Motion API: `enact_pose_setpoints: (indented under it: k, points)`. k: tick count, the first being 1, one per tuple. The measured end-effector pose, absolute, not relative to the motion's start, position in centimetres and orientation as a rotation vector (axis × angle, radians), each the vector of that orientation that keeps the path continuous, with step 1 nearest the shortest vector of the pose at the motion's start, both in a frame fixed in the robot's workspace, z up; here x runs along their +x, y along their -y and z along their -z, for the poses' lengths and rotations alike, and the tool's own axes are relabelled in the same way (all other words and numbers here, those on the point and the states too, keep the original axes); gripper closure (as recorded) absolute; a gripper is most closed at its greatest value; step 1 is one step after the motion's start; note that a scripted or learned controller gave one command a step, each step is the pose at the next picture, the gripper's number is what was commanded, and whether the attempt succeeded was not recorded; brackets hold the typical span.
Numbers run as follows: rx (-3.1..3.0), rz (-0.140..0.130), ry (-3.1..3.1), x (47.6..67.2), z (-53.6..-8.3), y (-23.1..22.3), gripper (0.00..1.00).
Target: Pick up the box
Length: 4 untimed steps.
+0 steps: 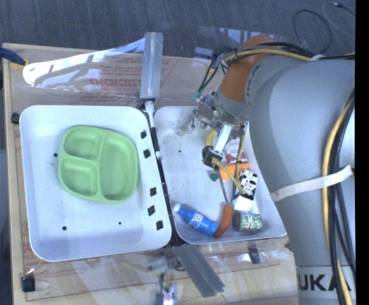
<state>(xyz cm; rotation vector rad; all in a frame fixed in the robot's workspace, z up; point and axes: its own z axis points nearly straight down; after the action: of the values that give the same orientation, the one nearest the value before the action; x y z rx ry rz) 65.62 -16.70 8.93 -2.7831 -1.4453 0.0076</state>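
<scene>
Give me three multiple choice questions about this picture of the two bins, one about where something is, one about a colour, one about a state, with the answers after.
1. Where is the green plate?
A. in the left bin
B. in the right bin
C. on the bench outside the bins

2. What colour is the bottle near the front of the right bin?
A. red
B. blue
C. yellow

3. How does the bottle stand?
A. upright
B. lying on its side
C. held up by the gripper

Answers:
1. A, the plate rests on the floor of the left bin.
2. B, its body is blue with a white cap.
3. B, it lies flat on the bin floor beside an orange carrot.
</scene>
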Motion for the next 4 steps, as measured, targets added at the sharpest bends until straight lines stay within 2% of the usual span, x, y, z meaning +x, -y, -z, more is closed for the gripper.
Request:
enact_pose_setpoints:
  k: [1, 2, 4]
  points:
    - [-2.807, -0.014, 1.392, 65.5, -8.8, 15.6, 0.00]
    - [-2.797, -0.022, 1.397, 65.5, -9.4, 15.5, 1.00]
    - [-2.779, -0.040, 1.407, 65.3, -10.7, 15.3, 1.00]
